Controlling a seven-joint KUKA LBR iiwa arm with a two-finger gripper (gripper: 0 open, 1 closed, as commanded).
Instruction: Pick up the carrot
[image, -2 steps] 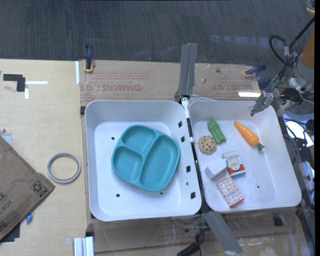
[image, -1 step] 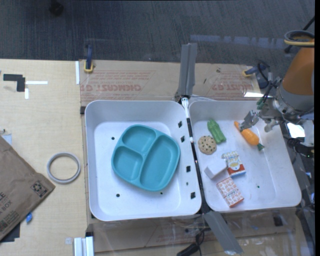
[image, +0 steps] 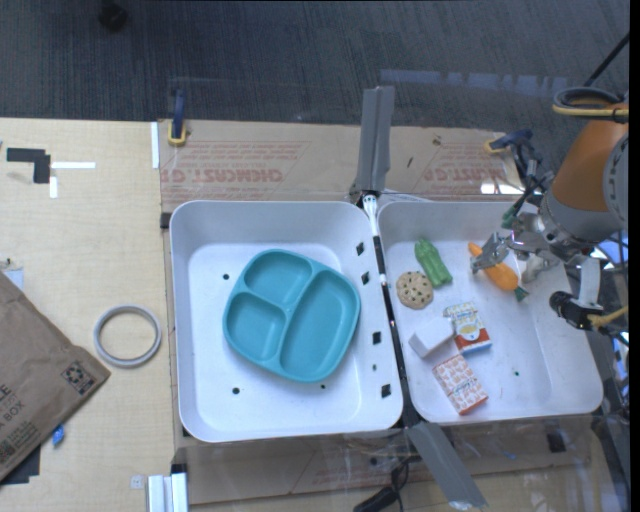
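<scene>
Jaws of the gripper (image: 497, 262) closed on the carrot (image: 503, 273), near the right bin's (image: 560, 395) far edge.

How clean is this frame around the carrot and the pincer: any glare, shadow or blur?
Camera view: even, soft lighting, with faint shadows under the teal plate; the white right bin is bright, though not washed out; the carrot is small and partly covered by the pincer, whose fingers are too soft to resolve; light glare streaks the clear sheet behind the bins.
</scene>
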